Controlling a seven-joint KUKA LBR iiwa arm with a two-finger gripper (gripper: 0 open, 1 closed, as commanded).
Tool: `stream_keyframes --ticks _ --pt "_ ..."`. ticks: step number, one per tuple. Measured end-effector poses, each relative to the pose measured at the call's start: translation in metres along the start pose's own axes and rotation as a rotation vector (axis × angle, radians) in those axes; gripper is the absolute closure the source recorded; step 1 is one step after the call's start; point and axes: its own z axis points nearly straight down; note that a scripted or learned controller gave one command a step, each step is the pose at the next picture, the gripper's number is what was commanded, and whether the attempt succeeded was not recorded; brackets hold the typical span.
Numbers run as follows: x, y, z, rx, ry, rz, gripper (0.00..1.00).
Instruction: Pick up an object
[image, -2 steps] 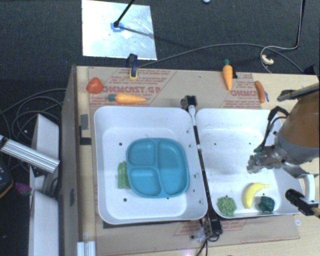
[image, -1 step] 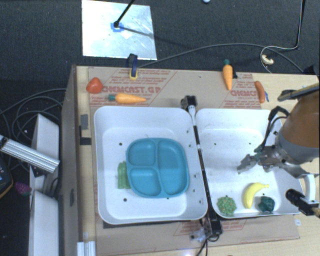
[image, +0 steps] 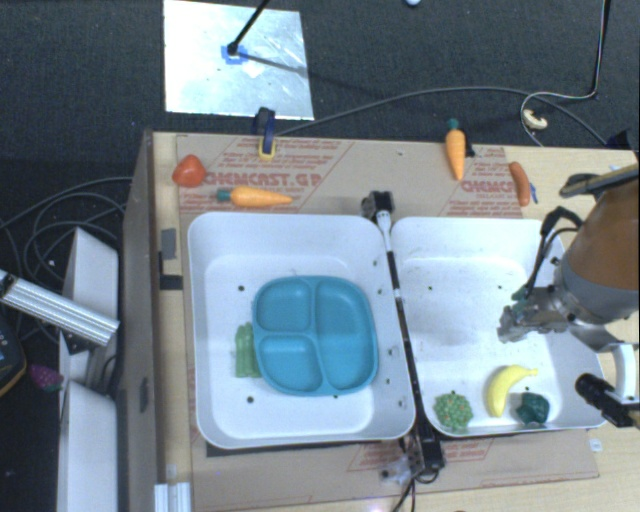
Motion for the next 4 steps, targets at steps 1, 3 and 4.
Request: stream_keyframes --ticks 1,3,4 --pt "0.0 0.0 0.0 0.0 0.0 0.0 0.0" --pt "0.0 0.001 -0.01 -0.003 0.0 -0.003 0.0" --pt "0.0 0.003 -0.021 -0.005 0.0 -0.006 1.0"
